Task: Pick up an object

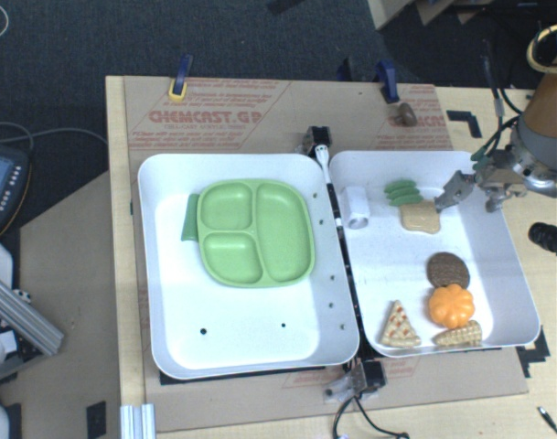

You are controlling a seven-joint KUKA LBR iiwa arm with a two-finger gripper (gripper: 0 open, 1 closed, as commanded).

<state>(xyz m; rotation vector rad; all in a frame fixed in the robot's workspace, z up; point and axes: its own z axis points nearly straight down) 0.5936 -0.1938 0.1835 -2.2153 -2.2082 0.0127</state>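
Worktop (123, 154) first: you have a cardboard-covered surface carrying two shallow white bins side by side. Take the right bin (507, 254) as your landmark. Touching its left wall sits the left bin (164, 318), and inside that lies a green divided plate (256, 231) with three compartments, well to the left of your landmark.

Over the right bin's upper right corner you see the arm (543, 126), grey with an orange band, reaching in from the right. Its end effector (470, 188) hangs just inside the bin's upper right area; its two fingers look spread apart with nothing between them, though the view is small and dark there, so treat that as likely rather than sure.

Within the right bin, go down in size. An orange pumpkin-shaped toy (451, 305) sits near the lower right wall, with a brown round cookie (448, 270) just above it. A pizza slice (400, 326) lies by the lower wall, left of the pumpkin. A tan bread-like piece (421, 218) rests just left of the end effector's fingertips, with a green pea pod (403, 191) just above it. A corn cob (458, 337) lies just below the pumpkin. A small white cylinder (356, 207) stands near the bin's left wall.
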